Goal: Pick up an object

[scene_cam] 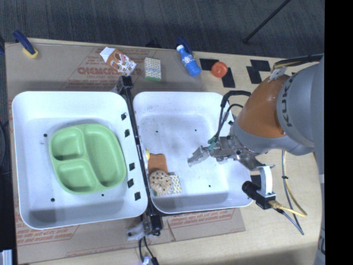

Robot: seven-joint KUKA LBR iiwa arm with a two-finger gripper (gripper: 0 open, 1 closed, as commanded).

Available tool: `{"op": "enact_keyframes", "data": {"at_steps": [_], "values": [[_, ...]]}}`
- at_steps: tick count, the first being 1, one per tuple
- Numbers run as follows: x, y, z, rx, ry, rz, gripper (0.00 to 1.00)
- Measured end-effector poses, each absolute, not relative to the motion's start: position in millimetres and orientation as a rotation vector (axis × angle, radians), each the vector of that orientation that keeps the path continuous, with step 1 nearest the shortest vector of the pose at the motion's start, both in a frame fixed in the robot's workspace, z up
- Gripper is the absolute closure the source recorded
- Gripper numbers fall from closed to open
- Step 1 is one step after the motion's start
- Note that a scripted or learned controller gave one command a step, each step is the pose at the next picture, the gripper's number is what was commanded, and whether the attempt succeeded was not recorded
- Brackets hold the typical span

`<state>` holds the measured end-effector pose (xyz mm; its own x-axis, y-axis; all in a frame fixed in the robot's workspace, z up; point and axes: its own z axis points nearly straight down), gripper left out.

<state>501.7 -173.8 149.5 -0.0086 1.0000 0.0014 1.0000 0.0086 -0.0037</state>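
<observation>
- Two slim fingers of the end effector (197, 156) point toward nine o'clock over the bare floor of the right bin (182, 120); they look slightly parted with nothing between them, so I read it as released and empty
- Nearest pickable things lie toward eight o'clock of the tips, against the bin's left wall: a brown block (158, 162) and, touching its lower edge, a waffle-patterned round piece (160, 181) resting on a pale packet (173, 184)
- Judged by looks, the brown block is light and probably soft or spongy, with matte sides that should not slip; closing across its two short sides seems the safest hold
- The waffle piece looks thin, flat and light, hard to get fingers under; its rim is the only place to pinch, and the packet beneath may slide
- Crowding against the wall leaves little room for a finger on the nine o'clock side
- Further out, the left bin (33, 126) holds a green divided plate (87, 158)
- On the counter (259, 236) at twelve o'clock lie a blue bottle (189, 61), an orange ball (219, 69), a small box (153, 69) and a snack wrapper (117, 61)
</observation>
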Motion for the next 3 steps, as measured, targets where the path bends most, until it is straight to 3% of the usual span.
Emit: {"op": "enact_keyframes", "data": {"at_steps": [1, 2, 3], "values": [[565.6, -139.7, 112.2, -2.210, -2.229, 0.004, 0.00], [584.8, -165.2, 222.6, -2.214, -2.230, 0.000, 0.00], [486.0, -145.7, 190.1, -2.212, -2.225, 0.004, 0.00]]}}
